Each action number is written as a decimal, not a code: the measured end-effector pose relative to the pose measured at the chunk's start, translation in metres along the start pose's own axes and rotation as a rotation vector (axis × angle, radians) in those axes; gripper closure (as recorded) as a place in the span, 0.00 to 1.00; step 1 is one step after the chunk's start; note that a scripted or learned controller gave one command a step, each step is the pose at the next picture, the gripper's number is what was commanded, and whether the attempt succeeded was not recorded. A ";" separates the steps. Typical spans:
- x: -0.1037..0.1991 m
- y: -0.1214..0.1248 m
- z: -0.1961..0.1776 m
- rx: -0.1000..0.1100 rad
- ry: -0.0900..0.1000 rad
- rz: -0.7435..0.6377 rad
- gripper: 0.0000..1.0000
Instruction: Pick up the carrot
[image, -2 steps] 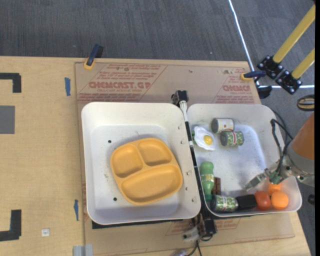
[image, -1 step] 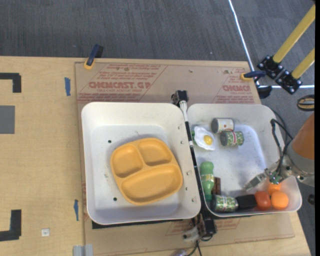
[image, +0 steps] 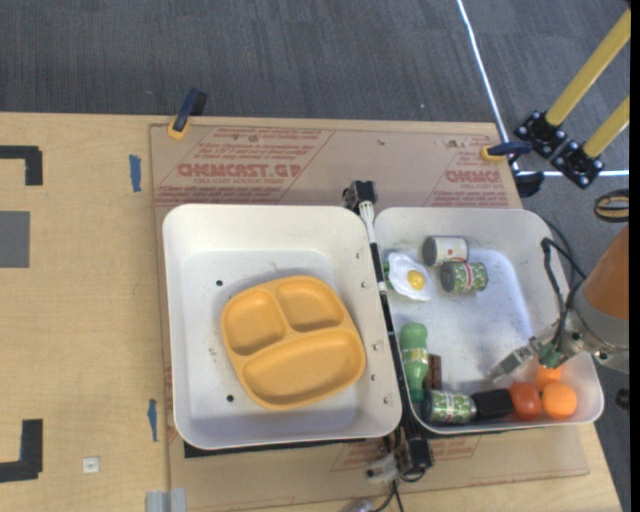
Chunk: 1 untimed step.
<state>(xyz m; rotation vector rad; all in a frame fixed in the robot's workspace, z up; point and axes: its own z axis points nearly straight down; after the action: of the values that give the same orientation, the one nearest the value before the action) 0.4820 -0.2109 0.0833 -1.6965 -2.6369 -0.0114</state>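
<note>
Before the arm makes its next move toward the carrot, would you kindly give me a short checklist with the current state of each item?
1. Carrot located: cannot tell; orange pieces sit in the right bin's near right corner, and which one is the carrot is unclear.
2. Pincer near target: ok, just left of the orange pieces.
3. Anything held in the pincer: cannot tell.
4. Crowding: not ok; a red item and a black item lie beside the orange pieces.
5. Bin wall clearance: not ok; the orange pieces lie close to it.
6. Yellow divided plate out of the way: ok, in the left bin.
</note>
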 end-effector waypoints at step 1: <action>0.000 0.000 0.000 0.000 0.000 0.000 0.00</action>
<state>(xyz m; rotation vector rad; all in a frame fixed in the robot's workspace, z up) 0.4820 -0.2109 0.0833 -1.6965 -2.6368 -0.0114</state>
